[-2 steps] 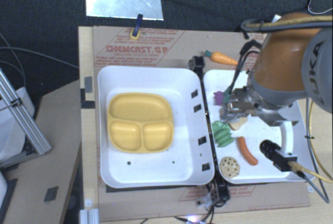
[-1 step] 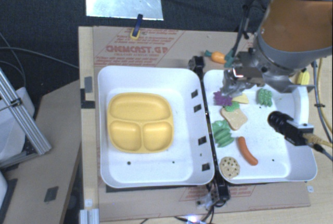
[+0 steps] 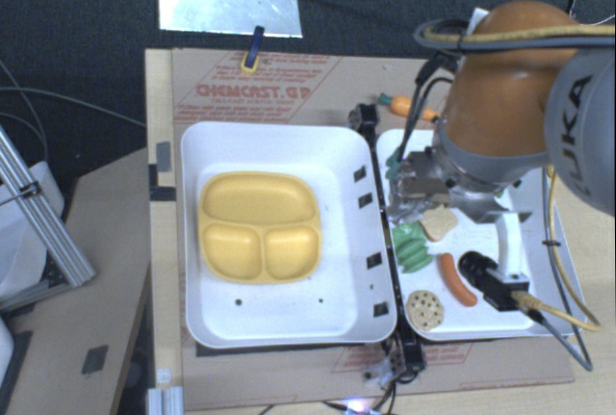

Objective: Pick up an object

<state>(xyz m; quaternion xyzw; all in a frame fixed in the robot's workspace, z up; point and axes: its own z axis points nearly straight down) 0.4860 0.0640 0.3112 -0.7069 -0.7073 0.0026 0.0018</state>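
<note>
Bench [image 3: 115, 211]; two white bins [image 3: 279, 312], seemingly on cardboard [image 3: 260, 90]

The grey arm [image 3: 577, 115] bears an orange band [image 3: 505, 81], yellow and black cables, and seemingly "KUKA" lettering.

Both bins white – left bin [image 3: 289, 139], right bin [image 3: 481, 324]. Divided tray [image 3: 258, 225] pale yellow. Cookie [image 3: 424, 308] tan with dark speckles; sausage [image 3: 457, 279] red-orange; pea pods [image 3: 412, 247] green; bread piece [image 3: 440, 224] beige. Arm [image 3: 525, 86] grey, orange band.

One fixed overhead view — slanted down on both bins [image 3: 289, 139]
</note>
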